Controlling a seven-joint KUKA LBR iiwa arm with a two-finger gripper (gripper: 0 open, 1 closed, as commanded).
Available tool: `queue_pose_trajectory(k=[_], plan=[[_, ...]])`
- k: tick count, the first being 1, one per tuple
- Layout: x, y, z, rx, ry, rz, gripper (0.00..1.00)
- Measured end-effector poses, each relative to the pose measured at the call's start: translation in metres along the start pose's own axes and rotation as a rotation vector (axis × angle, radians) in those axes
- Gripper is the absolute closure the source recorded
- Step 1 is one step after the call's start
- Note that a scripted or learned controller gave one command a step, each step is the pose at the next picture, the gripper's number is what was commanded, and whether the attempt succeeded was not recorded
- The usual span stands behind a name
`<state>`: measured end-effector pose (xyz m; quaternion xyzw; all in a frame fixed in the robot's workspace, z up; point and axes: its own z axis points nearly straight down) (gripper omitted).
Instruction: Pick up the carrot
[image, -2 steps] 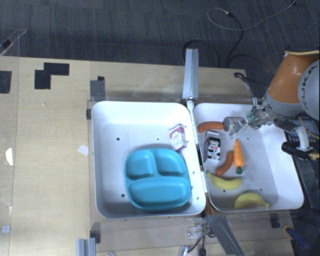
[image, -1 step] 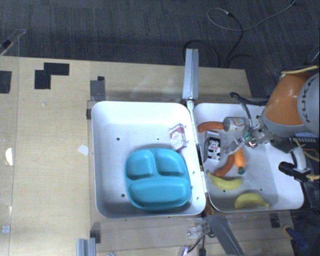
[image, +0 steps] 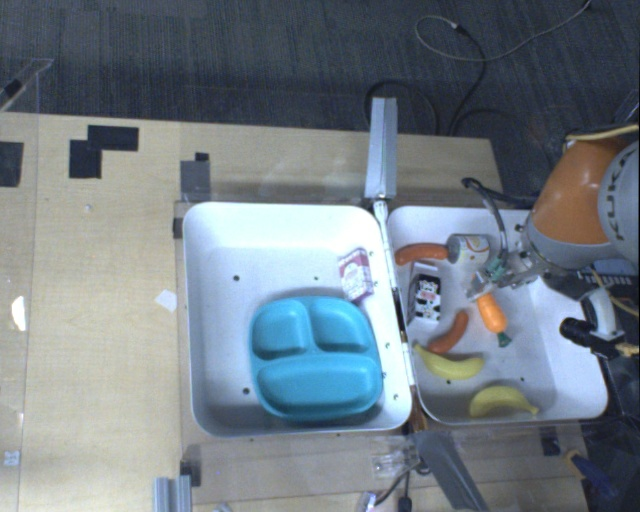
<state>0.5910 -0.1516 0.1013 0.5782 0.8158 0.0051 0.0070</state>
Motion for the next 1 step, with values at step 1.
queue_pose_trajectory(k=[1], plan=[[0.0506,0.0364,-0.129,0.008,0.002,0.083,1.0]])
